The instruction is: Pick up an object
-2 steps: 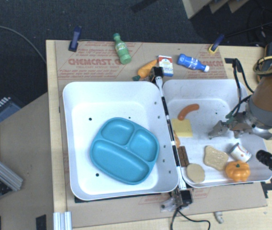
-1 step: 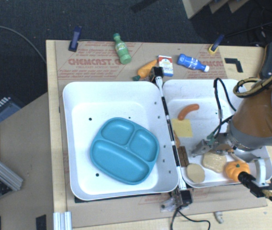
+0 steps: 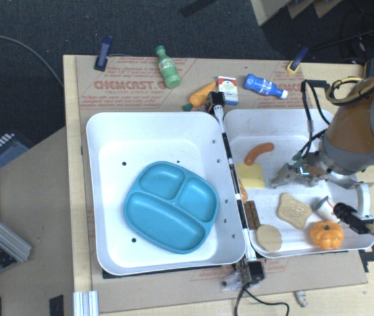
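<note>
Several small foods crowd the right white bin [image 3: 286,120], so the gripper [image 3: 297,174] hovering mid-bin, fingers spread with nothing between, could easily nudge the tan bread slice [image 3: 294,210] at its 6 o'clock and miss.

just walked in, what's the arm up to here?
The KUKA arm reaches in from the right, its tool low over the right bin, near the yellow cheese slice and the sausage. Nothing shows between its fingers. A cracker, a small pumpkin and a round cookie lie nearer the front. The left bin holds a blue divided tray.
</note>
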Action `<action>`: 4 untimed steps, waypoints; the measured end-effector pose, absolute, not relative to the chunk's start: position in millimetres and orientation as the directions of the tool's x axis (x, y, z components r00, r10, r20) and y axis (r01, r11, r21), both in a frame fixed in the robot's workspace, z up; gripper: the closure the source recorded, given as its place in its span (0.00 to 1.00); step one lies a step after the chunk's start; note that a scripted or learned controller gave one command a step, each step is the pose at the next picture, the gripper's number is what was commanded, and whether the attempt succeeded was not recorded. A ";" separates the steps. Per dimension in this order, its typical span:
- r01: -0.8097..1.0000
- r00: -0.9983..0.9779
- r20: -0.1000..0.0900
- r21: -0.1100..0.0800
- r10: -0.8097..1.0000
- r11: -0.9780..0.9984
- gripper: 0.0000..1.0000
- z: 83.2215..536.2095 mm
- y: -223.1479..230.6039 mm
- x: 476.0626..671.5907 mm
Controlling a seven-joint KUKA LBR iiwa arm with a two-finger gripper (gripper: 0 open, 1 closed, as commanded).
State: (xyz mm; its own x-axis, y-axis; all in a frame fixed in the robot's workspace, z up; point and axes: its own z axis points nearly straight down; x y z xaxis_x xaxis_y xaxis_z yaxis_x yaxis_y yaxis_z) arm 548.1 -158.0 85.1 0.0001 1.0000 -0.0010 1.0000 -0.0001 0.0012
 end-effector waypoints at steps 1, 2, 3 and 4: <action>1.000 0.001 0.000 -0.001 1.000 -0.001 0.00 84.1 -151.5 483.5; 1.000 0.001 -0.001 0.004 1.000 -0.001 1.00 95.0 -151.5 485.0; 1.000 -0.002 0.000 0.003 1.000 0.002 1.00 171.8 -104.8 574.3; 1.000 -0.001 -0.001 0.000 1.000 0.001 0.00 171.1 -105.5 573.6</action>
State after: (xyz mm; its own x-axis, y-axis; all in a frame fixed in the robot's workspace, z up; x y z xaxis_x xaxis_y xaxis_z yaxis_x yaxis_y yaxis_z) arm 573.6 -105.5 171.1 -0.0010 1.0000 -0.0005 1.0000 0.0010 0.0005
